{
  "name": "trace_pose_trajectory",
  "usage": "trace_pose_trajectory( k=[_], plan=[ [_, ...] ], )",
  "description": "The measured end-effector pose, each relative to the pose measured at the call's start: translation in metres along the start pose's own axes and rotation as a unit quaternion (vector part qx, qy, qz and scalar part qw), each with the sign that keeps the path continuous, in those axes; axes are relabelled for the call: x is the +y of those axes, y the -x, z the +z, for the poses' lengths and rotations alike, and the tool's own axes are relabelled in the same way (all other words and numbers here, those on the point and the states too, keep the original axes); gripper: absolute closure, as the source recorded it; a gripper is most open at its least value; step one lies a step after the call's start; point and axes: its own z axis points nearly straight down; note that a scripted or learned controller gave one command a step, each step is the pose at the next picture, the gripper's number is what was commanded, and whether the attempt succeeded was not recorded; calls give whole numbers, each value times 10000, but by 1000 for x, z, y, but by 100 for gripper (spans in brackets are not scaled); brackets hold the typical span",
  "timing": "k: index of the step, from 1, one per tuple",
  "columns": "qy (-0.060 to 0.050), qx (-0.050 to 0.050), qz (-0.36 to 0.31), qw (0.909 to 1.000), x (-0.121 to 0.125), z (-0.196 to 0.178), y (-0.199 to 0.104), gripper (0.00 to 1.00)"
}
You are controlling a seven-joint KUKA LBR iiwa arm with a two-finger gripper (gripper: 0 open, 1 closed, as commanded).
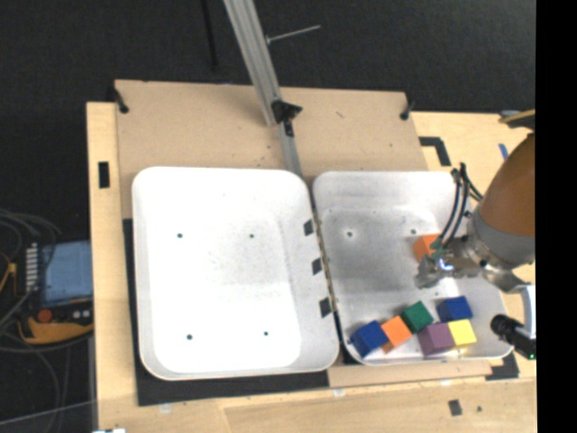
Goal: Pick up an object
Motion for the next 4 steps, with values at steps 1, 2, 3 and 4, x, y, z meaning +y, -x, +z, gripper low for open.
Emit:
trace_pose_trajectory(
  k=[1, 2, 3, 4],
  plan=[
    [7, -2, -4, 10000, 3, -51, 1, 100],
    [-15, 15, -28, 10000, 24, -62, -51, 100],
    [-16, 15, -25, 10000, 47, -73, -99, 100],
    [-24, 9, -18, 10000, 76, -63, -149, 100]
  ],
)
